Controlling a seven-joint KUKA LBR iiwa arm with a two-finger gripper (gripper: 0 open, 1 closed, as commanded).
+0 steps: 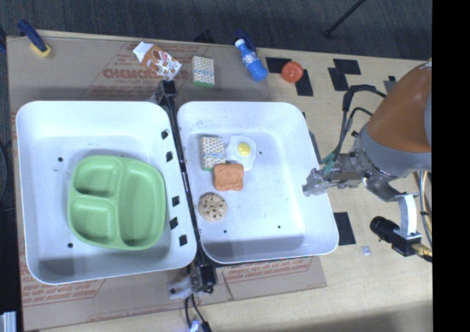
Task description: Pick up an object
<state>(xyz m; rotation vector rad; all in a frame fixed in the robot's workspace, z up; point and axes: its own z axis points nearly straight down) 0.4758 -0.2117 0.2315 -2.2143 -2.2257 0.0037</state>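
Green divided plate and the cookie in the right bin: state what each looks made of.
Green divided plate: likely molded plastic, matte to slightly glossy; uniform pale green, smooth rounded compartment ridges. Cookie: probably toy food in plastic or foam; a flat tan disc with dark specks, too small to tell which.

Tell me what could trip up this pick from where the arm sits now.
1. The gripper hangs at the right bin's rim; a low approach may clip it.
2. The fried egg, wrapped snack and orange toast piece sit packed together, so the fingers may knock a neighbour.
3. The cookie lies flat, likely hard to grip.
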